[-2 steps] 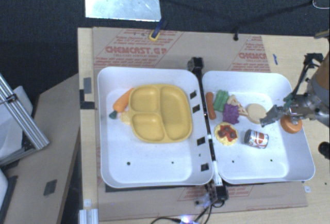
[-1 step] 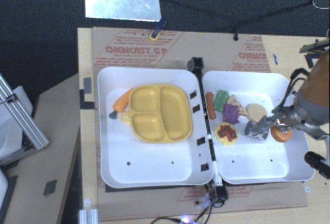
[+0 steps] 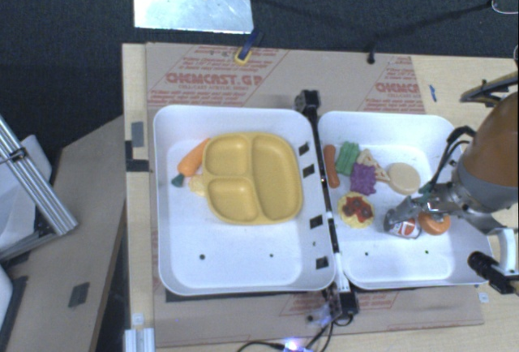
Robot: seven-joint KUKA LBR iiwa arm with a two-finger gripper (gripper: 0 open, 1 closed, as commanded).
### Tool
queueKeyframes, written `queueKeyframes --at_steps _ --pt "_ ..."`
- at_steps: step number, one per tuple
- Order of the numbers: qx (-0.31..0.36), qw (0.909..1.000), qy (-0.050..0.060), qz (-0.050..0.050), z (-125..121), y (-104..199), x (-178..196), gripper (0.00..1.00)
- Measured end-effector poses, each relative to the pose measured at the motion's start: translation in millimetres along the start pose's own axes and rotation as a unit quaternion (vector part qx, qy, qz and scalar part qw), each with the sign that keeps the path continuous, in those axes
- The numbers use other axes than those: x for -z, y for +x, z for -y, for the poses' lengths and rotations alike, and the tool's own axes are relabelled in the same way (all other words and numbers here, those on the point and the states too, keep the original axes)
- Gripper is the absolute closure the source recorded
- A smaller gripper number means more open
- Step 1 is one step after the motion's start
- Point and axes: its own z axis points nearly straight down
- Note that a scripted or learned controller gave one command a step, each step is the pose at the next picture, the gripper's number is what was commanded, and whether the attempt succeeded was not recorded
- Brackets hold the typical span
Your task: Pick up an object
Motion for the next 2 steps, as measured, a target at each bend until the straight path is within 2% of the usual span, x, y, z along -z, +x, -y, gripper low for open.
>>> queueKeyframes --at_steps 1,2 --pt "0.0 1.0 -0.004 0.001 -2.4 0.2 -48.6 0.0" --pt "-0.001 1.0 -0.007 0.004 -3.9 -2.4 -35.7 1.0"
